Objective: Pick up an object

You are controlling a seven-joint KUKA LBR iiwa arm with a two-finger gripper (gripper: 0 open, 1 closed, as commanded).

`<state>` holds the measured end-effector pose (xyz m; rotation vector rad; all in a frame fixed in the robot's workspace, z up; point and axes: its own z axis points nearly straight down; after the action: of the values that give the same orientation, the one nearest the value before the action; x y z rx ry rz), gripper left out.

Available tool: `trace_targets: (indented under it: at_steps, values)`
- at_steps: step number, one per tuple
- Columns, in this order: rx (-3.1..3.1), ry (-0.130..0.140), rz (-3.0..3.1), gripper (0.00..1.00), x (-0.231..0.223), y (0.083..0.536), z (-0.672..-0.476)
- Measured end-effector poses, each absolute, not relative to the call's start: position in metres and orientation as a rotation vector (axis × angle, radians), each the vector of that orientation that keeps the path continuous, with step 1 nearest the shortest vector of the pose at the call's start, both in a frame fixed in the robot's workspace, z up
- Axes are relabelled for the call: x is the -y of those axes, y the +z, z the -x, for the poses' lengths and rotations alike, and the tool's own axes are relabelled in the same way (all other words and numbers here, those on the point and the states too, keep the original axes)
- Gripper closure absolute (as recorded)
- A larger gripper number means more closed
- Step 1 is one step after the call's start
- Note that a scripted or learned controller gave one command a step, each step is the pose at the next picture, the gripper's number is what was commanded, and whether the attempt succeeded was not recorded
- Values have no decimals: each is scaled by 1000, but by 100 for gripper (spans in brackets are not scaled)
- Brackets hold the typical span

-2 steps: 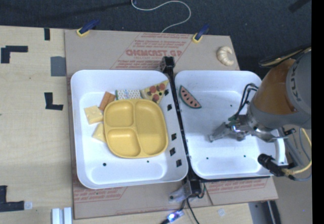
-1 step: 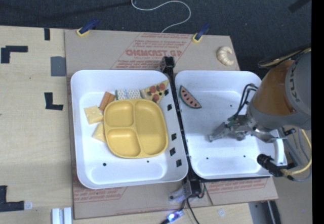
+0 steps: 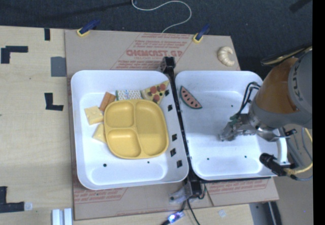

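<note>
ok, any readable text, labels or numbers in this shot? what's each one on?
"CHEMCAST GP": red print on the brown cardboard sheet under the two bins, read upside down from this view; letters soft, so the reading is likely, not certain.
Smaller red lines around it: too blurred to read.
Red print on the cardboard's front edge below the right bin: too blurred to read.
Black marks on the bench: shapes, not letters.

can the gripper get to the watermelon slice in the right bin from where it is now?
Probably yes. The watermelon slice lies alone on the right bin floor near the divider, and the gripper is low in the same bin with bare white floor between them.
</note>
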<state>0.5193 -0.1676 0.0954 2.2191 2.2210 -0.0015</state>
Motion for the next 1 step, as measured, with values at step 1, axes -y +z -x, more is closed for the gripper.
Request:
trace_targets:
  at_steps: [1]
  values:
    - [-2224, 2, -2219, 100, 162, 138, -522]
